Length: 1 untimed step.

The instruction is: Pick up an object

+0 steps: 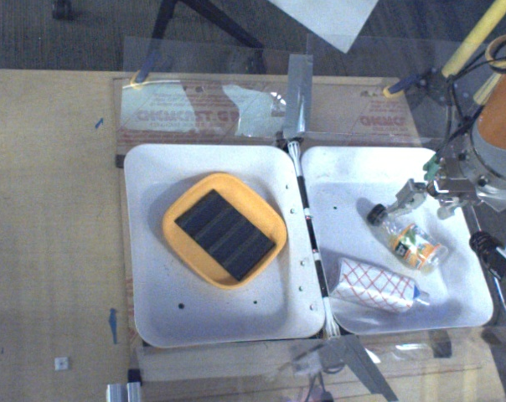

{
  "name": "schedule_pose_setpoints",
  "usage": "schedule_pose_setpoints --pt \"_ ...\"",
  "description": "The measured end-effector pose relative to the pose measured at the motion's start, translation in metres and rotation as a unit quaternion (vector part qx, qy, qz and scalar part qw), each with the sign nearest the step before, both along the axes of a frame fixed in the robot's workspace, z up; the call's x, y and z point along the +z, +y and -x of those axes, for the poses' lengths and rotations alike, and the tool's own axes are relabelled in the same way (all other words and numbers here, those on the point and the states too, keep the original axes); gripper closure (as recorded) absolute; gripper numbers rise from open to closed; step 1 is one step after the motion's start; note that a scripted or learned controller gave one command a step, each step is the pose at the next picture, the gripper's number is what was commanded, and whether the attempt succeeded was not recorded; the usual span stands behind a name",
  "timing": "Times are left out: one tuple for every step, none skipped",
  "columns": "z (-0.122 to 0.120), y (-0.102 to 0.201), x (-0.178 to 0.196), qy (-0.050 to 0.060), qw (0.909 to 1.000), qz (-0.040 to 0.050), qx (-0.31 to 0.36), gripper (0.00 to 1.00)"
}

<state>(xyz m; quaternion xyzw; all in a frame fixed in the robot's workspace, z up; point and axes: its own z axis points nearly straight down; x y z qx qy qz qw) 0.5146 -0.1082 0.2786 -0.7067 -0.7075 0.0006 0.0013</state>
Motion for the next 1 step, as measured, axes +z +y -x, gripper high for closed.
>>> schedule_pose_setpoints --pt "-0.0392 -0.0196 -0.1281 -0.008 1.0 0.002 0.005 0.0"
